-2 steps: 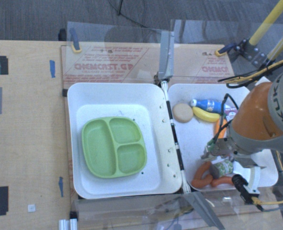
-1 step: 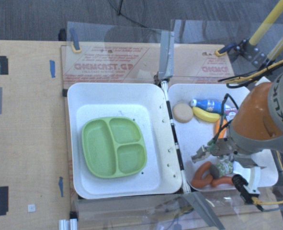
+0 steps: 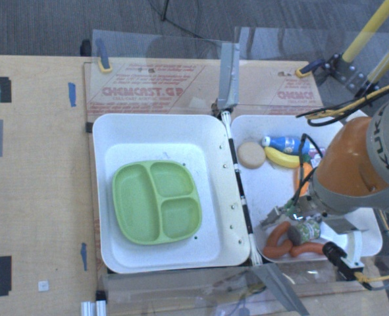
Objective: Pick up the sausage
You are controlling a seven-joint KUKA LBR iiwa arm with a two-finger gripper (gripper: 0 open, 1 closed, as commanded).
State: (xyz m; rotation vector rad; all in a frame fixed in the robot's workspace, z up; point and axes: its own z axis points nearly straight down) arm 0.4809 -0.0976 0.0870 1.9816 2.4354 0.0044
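The claw point(image 3: 298, 221) is hanging low in the right bin point(image 3: 268, 188), right over the sausage point(image 3: 278, 240); its fingers are too hard to make out to tell how they stand or whether they grip anything. The sausage is lying at the bin's near edge, curved, reddish. Farther back a banana point(image 3: 281, 157), a bottle point(image 3: 283, 141) and a round cookie point(image 3: 251, 155) are lying together. A green plate point(image 3: 156, 202) is sitting in the left bin point(image 3: 108, 143) on the desk point(image 3: 29, 176).

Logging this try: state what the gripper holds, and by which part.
Cannot be told. The gripper sits low over the sausage in the right bin, hiding any hold.
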